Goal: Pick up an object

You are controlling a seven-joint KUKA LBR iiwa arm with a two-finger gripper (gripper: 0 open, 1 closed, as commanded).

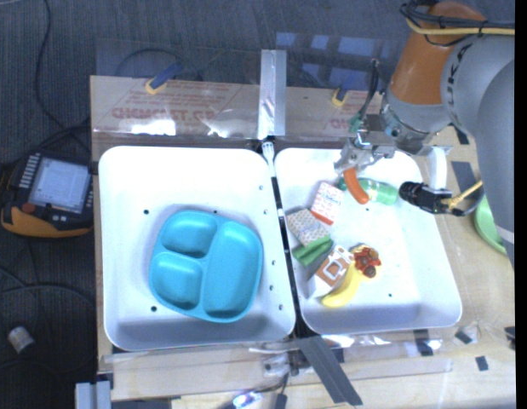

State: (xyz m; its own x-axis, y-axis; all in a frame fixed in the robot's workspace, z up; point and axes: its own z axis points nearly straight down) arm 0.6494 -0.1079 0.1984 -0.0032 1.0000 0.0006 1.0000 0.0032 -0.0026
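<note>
We see the tool low over the orange carrot; finger state: can't tell. No obj lifted yet; grasp + lift remain.

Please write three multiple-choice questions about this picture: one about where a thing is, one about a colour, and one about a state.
1. Where is the divided plate?
A. In the left bin
B. In the right bin
C. On the floor

2. What colour is the plate?
A. Red
B. Blue
C. Black

3. How does the banana lie?
A. Held up by the gripper
B. On the plate
C. On the floor of the right bin

Answers:
1 A, since it rests in the left bin.
2 B, its surface is light blue all over.
3 C, it lies near the bin's front edge, far from the gripper above the orange carrot.
</note>
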